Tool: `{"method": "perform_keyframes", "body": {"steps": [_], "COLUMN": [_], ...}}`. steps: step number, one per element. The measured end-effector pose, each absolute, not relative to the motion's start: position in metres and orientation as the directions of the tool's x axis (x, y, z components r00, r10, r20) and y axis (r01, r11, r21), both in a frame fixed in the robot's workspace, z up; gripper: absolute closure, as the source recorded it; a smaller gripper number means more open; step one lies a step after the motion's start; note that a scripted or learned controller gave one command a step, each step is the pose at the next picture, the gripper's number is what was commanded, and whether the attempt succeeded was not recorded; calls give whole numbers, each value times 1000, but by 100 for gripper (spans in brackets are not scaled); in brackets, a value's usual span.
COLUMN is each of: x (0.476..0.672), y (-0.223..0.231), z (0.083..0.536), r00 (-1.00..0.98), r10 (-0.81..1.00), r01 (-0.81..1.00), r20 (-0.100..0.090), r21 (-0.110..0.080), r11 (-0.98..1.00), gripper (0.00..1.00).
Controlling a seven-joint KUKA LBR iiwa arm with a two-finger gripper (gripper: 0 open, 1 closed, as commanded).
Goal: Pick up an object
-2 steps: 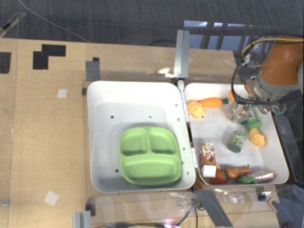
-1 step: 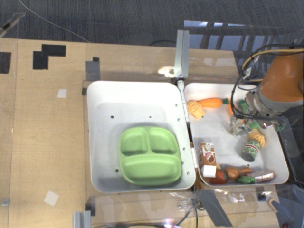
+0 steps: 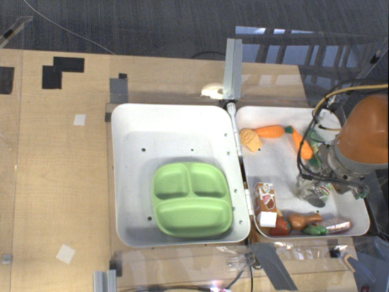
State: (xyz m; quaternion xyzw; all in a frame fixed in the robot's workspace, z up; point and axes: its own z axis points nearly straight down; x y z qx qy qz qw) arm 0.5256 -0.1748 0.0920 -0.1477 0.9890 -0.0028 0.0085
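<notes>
Overhead slanted view of the work area. A light wooden bench top (image 3: 55,181) fills the lower part, with black square markers (image 3: 61,72) near its upper left edge and small pale square tags (image 3: 79,120) scattered on its left side. A grey metal upright post (image 3: 233,69) stands at the bench's far edge. Beyond the bench lies dark grey ribbed carpet flooring (image 3: 152,14), crossed at upper left by a thin pale cable (image 3: 58,24). Bluish window reflections (image 3: 276,32) glint at upper right. Lighting is even and diffuse.
</notes>
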Motion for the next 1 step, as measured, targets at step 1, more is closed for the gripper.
{"method": "perform_keyframes", "body": {"steps": [1], "x": [521], "y": [-101], "z": [93], "r00": [-885], "r10": [-465], "r01": [-465], "r20": [-21], "r21": [-14], "r11": [885], "gripper": [0]}}
